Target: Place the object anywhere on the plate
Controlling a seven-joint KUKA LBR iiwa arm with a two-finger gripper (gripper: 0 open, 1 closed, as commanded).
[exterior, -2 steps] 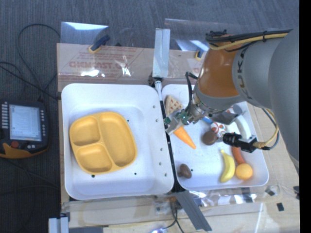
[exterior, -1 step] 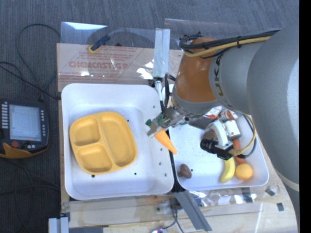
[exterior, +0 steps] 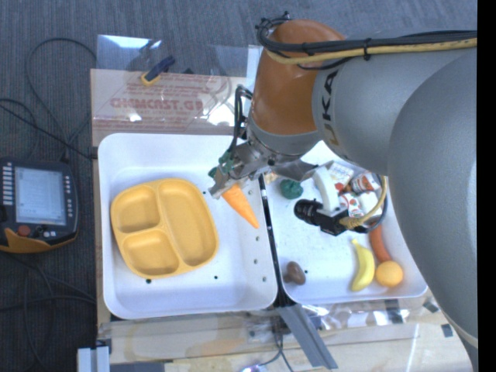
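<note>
A yellow three-compartment plate [exterior: 163, 225] lies in the left bin [exterior: 128, 149]. My gripper [exterior: 225, 180] hangs over the left bin's right part, just right of the plate's upper right corner. An orange toy carrot [exterior: 241, 206] points down and to the right from its fingers, its thick end between them. The gripper is shut on the carrot, which sits above the bin floor near the divider between the bins.
The right bin [exterior: 341, 285] holds a green item [exterior: 291, 187], a white packet with red print [exterior: 345, 188], a banana [exterior: 361, 265], an orange fruit [exterior: 389, 273], a reddish sausage-like item [exterior: 377, 242] and a brown lump [exterior: 294, 271]. A pendant [exterior: 35, 204] lies at the far left.
</note>
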